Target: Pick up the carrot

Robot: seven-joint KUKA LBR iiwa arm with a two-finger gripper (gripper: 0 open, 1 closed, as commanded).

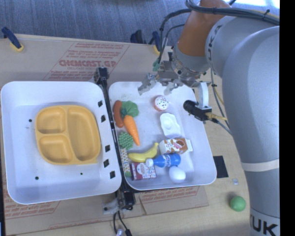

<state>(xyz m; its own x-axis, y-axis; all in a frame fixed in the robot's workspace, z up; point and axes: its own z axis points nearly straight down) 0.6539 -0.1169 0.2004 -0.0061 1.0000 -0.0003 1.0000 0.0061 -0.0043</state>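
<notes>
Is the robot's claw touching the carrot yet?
Apart. In the camera view, the gripper hangs at the right bin's far rim, with bare white floor between it and the carrot.

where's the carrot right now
The orange toy carrot with green leafy top lies in the right white bin, toward its left side, between a reddish sausage and a white fried-egg piece, just above the yellow banana.

The carrot (132, 127) lies in the right bin (205, 157), left of the banana (143, 154).
</notes>
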